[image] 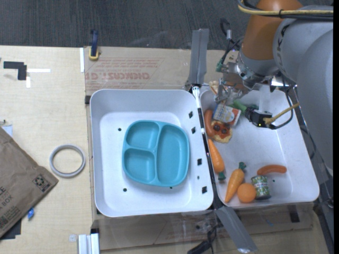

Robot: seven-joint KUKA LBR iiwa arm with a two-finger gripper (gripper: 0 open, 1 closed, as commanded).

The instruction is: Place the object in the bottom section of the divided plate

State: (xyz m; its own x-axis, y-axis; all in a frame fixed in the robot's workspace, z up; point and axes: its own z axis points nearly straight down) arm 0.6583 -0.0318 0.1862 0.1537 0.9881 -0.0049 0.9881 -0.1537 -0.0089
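So far, nothing has been put on the blue plate. It is seen lying in the left bin, and all three of its parts are bare. Two small parts are on one side and one long part is on the other. The bottom part is probably the small one lower in the view, but this is only a guess.

The toys are all kept in the right bin. The gripper is held low over the top left corner of that bin. Right under it, a small packet is seen on top of a flat orange and red toy. One of these two is likely the thing to be moved. The packet is right at the gripper's tip, but a hold on it cannot be made out. Whether the gripper is spread wide or squeezed tight cannot be told.

Lower in the same bin, two carrots, an orange ball, a little can and a sausage are left alone.

Almost all of the job is judged to be left. The thing must be grabbed, lifted over the walls between the bins, carried to the plate and set down in the bottom part.
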